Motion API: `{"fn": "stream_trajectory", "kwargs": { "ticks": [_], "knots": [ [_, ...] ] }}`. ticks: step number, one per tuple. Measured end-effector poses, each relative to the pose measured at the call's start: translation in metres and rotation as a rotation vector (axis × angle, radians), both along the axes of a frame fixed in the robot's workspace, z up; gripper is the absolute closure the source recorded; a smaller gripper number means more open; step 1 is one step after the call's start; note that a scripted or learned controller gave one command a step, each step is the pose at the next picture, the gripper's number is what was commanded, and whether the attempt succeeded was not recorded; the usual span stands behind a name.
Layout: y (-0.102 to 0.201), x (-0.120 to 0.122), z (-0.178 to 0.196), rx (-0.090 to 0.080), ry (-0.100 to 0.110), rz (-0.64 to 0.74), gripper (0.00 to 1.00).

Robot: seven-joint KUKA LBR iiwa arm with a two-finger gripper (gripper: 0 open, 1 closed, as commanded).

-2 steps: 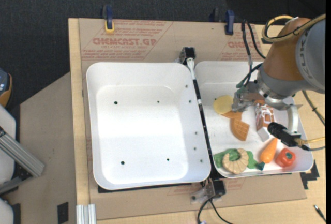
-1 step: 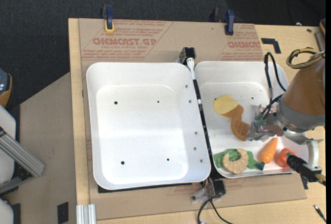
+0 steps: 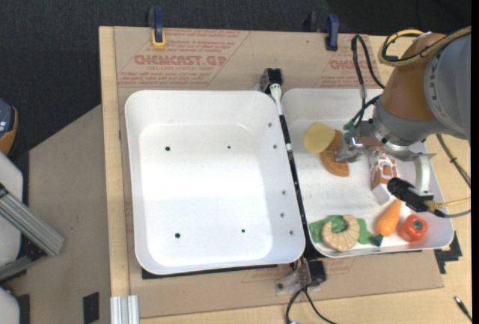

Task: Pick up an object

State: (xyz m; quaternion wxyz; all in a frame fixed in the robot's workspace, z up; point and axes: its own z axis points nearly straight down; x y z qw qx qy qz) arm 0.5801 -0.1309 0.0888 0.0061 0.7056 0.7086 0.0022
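The tool point(image 3: 349, 150) hangs low over the right bin point(image 3: 329, 195), about midway along it and nearer the wall that faces the counter's point(image 3: 112, 128) far edge. The wrist above covers its tips, so I cannot tell whether it is spread or pressed together. Right at the tool lies an orange-brown wedge point(image 3: 334, 164), touching it or just under it; which of the two is unclear. Just beside the wedge, toward the counter's far edge, sits a pale yellow round piece point(image 3: 319, 138). On the tool's other side, toward the counter's right edge, a brown-and-white item point(image 3: 382, 170) lies partly under the arm. Along the bin wall nearest the counter's near right corner are a green leafy toy point(image 3: 322, 227) with a tan ring point(image 3: 343, 233) on it, then a carrot point(image 3: 388, 218) and a red tomato point(image 3: 413, 228), which touch each other. The left bin point(image 3: 202, 188) fills the counter's middle.
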Motion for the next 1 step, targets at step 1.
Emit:
{"fn": "stream_trajectory", "kwargs": {
  "ticks": [1],
  "knots": [
    [0.047,0.0331,0.1371,0.004,-0.005,0.003,1.0]
  ]
}}
